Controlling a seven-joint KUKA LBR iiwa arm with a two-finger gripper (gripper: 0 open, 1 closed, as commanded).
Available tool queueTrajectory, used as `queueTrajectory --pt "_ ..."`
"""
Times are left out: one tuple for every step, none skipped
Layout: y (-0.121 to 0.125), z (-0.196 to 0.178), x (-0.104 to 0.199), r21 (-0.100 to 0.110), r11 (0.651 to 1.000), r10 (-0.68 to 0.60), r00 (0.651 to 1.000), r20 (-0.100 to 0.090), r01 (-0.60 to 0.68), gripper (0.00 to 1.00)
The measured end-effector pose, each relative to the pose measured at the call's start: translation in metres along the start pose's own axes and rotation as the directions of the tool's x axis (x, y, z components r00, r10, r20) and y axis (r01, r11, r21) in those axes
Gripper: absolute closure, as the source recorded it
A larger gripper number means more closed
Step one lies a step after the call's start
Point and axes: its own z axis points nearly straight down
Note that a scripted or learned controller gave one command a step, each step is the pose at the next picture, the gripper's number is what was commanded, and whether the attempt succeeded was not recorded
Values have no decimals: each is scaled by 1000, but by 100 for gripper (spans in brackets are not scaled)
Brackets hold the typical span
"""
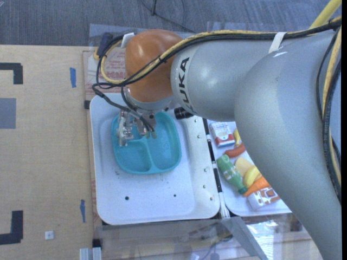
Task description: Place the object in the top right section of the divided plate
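Gripper (pixel 135 128) low over blue divided plate (pixel 147 155) in left bin (pixel 157 199), grip state can't tell; toy food pile (pixel 241 169) in right bin.

I note the plate (pixel 157 156) lies in the left bin (pixel 146 205), jaws above its upper left part; food items (pixel 241 172) lie in the right bin (pixel 234 205).

Two shallow white bins are on the bench: the left bin (pixel 162 199) and the right bin (pixel 238 207). The left bin contains one blue divided plate (pixel 154 156). The right bin shows one small red-and-white carton (pixel 221 134), one green bottle-shaped item (pixel 231 175), one yellow piece (pixel 250 173), one orange piece (pixel 259 184) and one further red-and-white pack (pixel 264 198); the arm covers the remainder.
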Motion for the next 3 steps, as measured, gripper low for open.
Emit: queueTrajectory --pt "2 6 2 1 980 -201 980 16 201 100" --pt "-2 18 9 6 980 -200 980 -8 200 0" --pt "-1 -87 15 8 1000 -4 1000 -24 4 0"
